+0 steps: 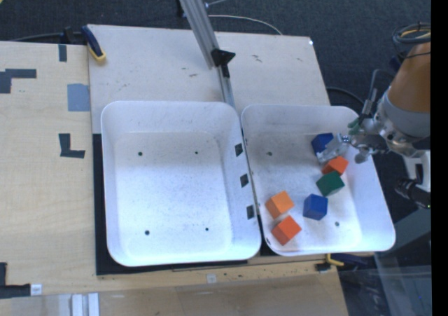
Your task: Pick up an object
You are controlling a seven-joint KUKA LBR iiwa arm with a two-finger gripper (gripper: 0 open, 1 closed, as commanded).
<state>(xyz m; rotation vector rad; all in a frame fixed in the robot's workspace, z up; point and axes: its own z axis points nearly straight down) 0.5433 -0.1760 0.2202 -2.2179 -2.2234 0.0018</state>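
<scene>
Several small blocks lie in the right bin point(364, 234). A blue block point(321, 143) sits at the upper right, with an orange block point(336, 165) and a green block point(330, 183) just below it. Lower down are a second blue block point(315, 207), a light orange block point(280, 203) and a red-orange block point(285, 229). My gripper point(348, 145) hangs low over the bin's right side, right next to the upper blue block and just above the orange one. Nothing is visibly held.
The left bin point(112, 167) stands beside the right one, sharing the middle rim. A slanted metal rod point(199, 17) with a black clamp reaches down to that rim from the top. A yellow-handled tool point(93, 43) lies on the bench at upper left.
</scene>
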